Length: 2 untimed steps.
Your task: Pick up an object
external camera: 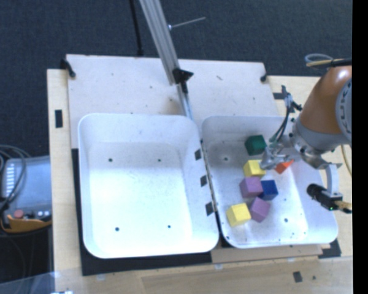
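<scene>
The right bin point(294, 225) holds several small blocks: a green cube point(255, 144), a yellow one point(253, 167), two purple ones point(251, 185) point(260, 209), a blue one point(269, 189), another yellow one point(238, 214) and an orange piece point(284, 166). My gripper point(270, 160) hangs low over the bin, right beside the upper yellow block and just left of the orange piece. The wrist hides its fingertips.
The left bin point(141, 182) sits beside the right one, the two rims meeting at the centre. A slanted aluminium post point(162, 35) rises behind the bins. A black part point(324, 196) of the arm overhangs the right bin's right side.
</scene>
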{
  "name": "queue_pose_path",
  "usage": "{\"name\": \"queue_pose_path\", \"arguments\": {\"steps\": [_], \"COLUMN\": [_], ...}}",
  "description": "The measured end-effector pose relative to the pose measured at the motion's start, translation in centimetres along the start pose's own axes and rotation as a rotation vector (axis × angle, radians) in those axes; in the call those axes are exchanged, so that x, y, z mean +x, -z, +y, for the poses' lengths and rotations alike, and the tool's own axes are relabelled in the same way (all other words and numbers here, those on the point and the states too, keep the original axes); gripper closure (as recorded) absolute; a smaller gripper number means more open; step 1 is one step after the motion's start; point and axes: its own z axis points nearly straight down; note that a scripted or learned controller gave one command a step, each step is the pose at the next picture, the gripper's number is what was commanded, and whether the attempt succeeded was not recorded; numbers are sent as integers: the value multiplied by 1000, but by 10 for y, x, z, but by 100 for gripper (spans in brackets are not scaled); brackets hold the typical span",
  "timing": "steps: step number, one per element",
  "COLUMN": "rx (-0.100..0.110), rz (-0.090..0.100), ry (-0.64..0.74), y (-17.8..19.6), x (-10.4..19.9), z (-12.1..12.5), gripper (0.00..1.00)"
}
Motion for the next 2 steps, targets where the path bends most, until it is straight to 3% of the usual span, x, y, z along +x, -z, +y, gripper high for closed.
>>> {"name": "queue_pose_path", "arguments": {"steps": [1,2], "rx": [23,21], "rz": [3,3], "ry": [6,7], "y": [45,89], "x": [2,-4], "z": [1,2], "gripper": [100,100]}}
